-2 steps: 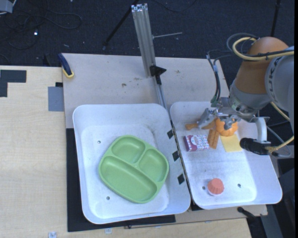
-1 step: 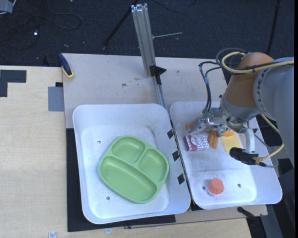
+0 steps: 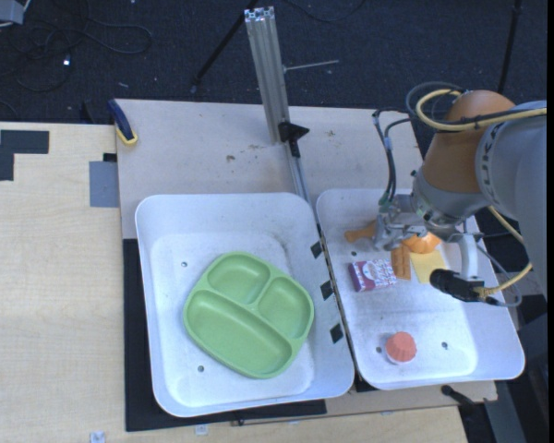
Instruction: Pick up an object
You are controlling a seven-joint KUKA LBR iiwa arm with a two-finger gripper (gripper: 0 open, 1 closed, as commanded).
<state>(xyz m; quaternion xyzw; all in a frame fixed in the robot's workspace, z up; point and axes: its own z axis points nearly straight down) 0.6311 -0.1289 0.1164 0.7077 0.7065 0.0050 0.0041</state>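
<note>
Gripper (image 3: 394,236) hovering in right bin (image 3: 499,363), finger state indiscernible; purple packet (image 3: 373,274) just below, orange ball (image 3: 402,346) farther below.

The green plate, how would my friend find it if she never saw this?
Look at the two white bins; take the left bin. The green plate lies alone in it. It is pale green with three compartments, unlike the small orange and purple things in the right bin.
</note>
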